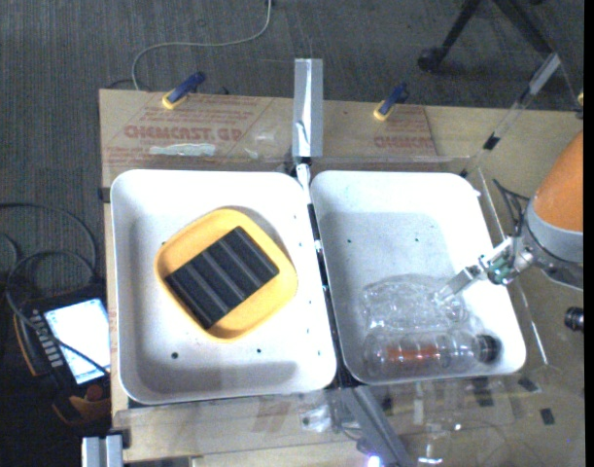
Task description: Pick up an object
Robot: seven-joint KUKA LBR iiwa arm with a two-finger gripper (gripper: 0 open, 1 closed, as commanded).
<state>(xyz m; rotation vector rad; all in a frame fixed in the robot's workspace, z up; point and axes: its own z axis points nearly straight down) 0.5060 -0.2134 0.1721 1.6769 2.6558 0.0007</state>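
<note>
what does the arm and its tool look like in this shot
The arm shows a rounded orange band above a grey wrist section. Its tool is small and slim, metallic grey, with a greenish spot near its base.

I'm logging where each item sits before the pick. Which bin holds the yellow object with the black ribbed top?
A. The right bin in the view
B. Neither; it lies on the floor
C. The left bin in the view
C: the yellow object rests in the left bin, while the clear plastic bottle lies in the right bin.
</note>
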